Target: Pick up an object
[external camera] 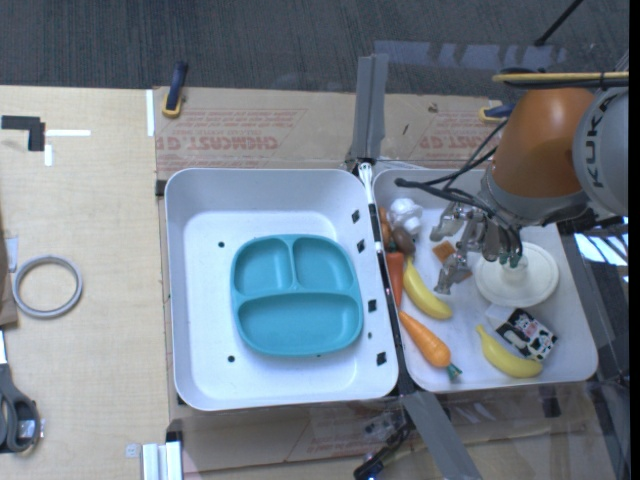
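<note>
A: Took in what first, going from the largest down?

B: Noted the counter point(80, 368), pale wood at the left; then the left bin point(190, 348) and the right bin point(570, 368), side by side, walls meeting at the middle.

A: And above them?

B: Found the arm point(540, 148), grey with an orange band, reaching in from the right and hanging over the right bin; jaws pointed down over that bin's middle, standing somewhat apart, with nothing plainly gripped between.

A: Saw what in the left bin?

B: Just a teal divided plate point(297, 298), lying flat at the middle.

A: And things to pick?

B: Counted them all in the right bin; a white round dish point(520, 273) just right of the jaws; a carrot point(425, 338) slanting along the left wall toward the near edge; a banana point(425, 298) just left of the jaws, close above the carrot; a second banana point(508, 360) toward the near right, with a black-and-white packet point(528, 333) resting against it; a white lump point(403, 211) at the far left corner.

A: Anything smaller?

B: Spotted an orange piece point(443, 253) right by the jaws; could not tell whether touched; also marked a grey ring point(45, 286) flat on the counter, well left of the bins.
</note>
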Robot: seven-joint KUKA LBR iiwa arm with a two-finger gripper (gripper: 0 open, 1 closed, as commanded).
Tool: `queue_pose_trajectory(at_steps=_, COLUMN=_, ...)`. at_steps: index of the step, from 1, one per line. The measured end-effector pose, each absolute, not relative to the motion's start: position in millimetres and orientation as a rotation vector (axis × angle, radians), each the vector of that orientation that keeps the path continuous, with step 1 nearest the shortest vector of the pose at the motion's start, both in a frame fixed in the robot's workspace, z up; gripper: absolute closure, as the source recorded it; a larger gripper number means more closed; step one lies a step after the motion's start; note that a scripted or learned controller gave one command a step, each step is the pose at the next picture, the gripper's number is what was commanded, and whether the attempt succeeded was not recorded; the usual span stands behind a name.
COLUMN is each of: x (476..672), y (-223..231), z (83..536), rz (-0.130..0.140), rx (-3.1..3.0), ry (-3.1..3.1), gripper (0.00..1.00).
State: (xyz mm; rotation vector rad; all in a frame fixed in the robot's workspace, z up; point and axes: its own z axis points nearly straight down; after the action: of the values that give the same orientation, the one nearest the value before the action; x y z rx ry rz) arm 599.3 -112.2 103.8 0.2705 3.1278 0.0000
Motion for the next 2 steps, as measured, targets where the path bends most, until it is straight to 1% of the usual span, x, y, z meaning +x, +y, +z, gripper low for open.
queue_pose_trajectory(at_steps=1, x=595.0, y=-113.6, z=92.1, rz=0.000, rx=0.549, ry=3.091, gripper=0.00)
queue_pose_trajectory(at_steps=2, x=596.6, y=-113.7, z=102.9, rz=-0.001, rx=0.545, ry=3.087, gripper=1.00)
